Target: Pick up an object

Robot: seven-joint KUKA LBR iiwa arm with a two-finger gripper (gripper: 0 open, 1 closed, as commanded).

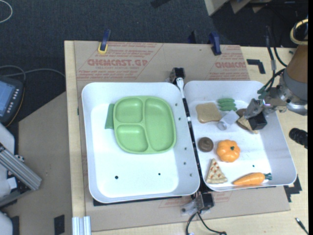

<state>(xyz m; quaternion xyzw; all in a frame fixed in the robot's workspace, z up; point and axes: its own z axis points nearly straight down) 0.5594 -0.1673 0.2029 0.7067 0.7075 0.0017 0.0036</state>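
Note:
My gripper (pixel 255 116) hangs low over the upper right part of the right bin (pixel 279 146), reaching in from the right. A brown object (pixel 243 123) lies right at its tip, partly hidden by it. Just to its left lies a small grey-white piece (pixel 226 120). Further left are a tan slice of toast (pixel 208 112) and a green pea pod (pixel 226 103). Lower in the bin sit a brown round cookie (pixel 205 144), an orange pumpkin (pixel 228 151), a pizza wedge (pixel 215 172) and a carrot (pixel 249 179).
The left bin (pixel 132 180) holds a green divided plate (pixel 144 124) with a green cloth edge (pixel 108 116) sticking out at its left. A black bar (pixel 187 121) runs between the two bins. Cables hang at the far right.

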